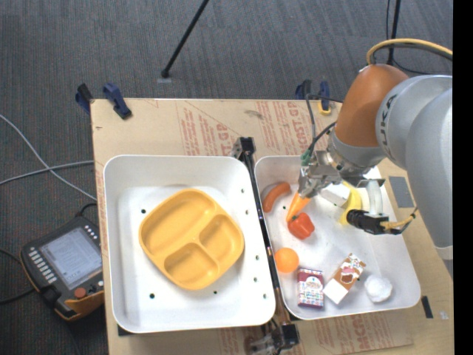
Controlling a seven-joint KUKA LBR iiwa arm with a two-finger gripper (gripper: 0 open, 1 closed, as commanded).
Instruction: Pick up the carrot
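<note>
While the yellow plate (192,239) occupies the left bin, the carrot (297,204) lies tilted in the right bin near its far-left corner, the end effector (310,186) poised at its upper end; finger opening indeterminable, grip unconfirmed.

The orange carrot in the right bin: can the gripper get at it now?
Probably yes. The gripper is directly over the small orange carrot, at its upper end. A red pepper-like toy touches the lower end, leaving the upper end free.

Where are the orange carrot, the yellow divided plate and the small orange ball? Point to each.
orange carrot (297,203), camera view, middle of its body.
yellow divided plate (157,224), camera view, left rim.
small orange ball (286,259), camera view, its centre.
</note>
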